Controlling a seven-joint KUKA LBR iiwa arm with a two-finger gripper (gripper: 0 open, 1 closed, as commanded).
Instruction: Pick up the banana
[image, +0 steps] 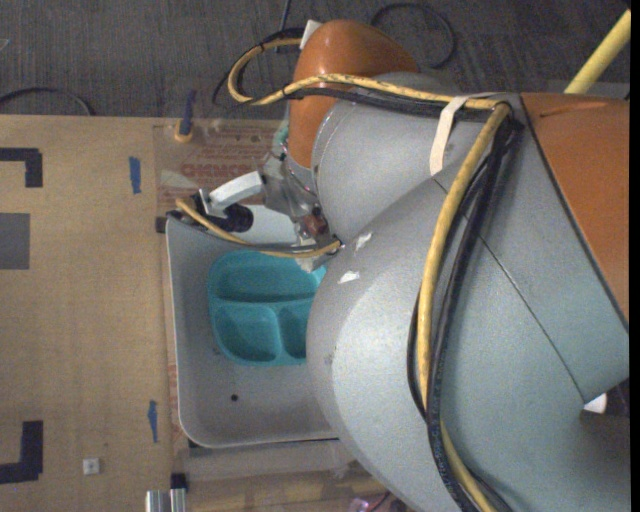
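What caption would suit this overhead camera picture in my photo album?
A big grey robot arm leans over a white bin that holds a teal divided tray.

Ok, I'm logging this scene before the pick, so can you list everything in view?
bench: one, tan, under everything
bin: one, white, left of centre on the bench
divided tray: one, teal, inside the bin
tape strips: three, blue, on the bench around the bin
corner marks: two, black, at the bench's left edge
arm: one, grey with orange band, from the right, over the bin
gripper: one, metallic, above the bin's upper end
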